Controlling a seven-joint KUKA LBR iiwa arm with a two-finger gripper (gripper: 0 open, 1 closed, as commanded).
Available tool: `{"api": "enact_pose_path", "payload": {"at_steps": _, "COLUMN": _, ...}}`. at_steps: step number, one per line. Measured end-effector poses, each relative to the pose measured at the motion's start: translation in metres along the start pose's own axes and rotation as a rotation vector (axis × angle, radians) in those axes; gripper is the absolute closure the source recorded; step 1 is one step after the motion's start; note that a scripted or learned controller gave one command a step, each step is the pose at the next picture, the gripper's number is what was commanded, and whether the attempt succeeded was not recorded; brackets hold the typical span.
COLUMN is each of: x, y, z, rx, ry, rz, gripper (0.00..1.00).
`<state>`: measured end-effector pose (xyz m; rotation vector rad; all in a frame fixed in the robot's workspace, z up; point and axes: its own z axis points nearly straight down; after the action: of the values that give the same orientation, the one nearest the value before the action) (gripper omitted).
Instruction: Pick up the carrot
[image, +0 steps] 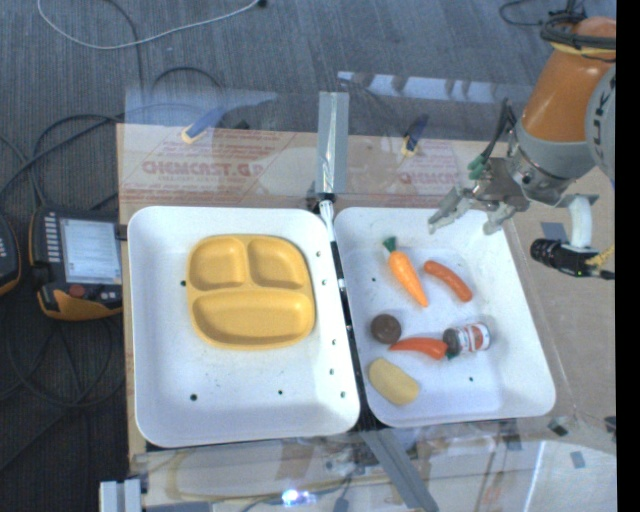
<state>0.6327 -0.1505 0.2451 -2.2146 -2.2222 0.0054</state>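
We look down on two white bins set side by side on a bench. The gripper (468, 212) hangs over the right bin's (520, 300) far edge, at about one o'clock from the bin's middle, its two fingers spread apart with nothing between them. The carrot (405, 272), orange with a green top, lies in the upper part of the right bin, its tip pointing toward five o'clock, well apart from the fingers. Just beside it at three o'clock rests an orange sausage (448, 280). Toward six o'clock from the carrot we see a brown round piece (386, 327), a red chilli (420, 347), a small bottle (468, 339) on its side and a yellow potato (393, 381). The left bin (160, 400) holds a yellow divided plate (251, 290).
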Motion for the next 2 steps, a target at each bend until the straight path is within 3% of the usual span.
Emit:
{"api": "enact_pose_path", "payload": {"at_steps": 1, "x": -0.006, "y": 0.021, "z": 0.123, "rx": 0.0, "ry": -0.003, "rz": 0.041, "gripper": 0.0}}
{"api": "enact_pose_path", "payload": {"at_steps": 2, "x": -0.039, "y": -0.039, "z": 0.155, "rx": -0.019, "ry": -0.002, "rz": 0.155, "gripper": 0.0}}
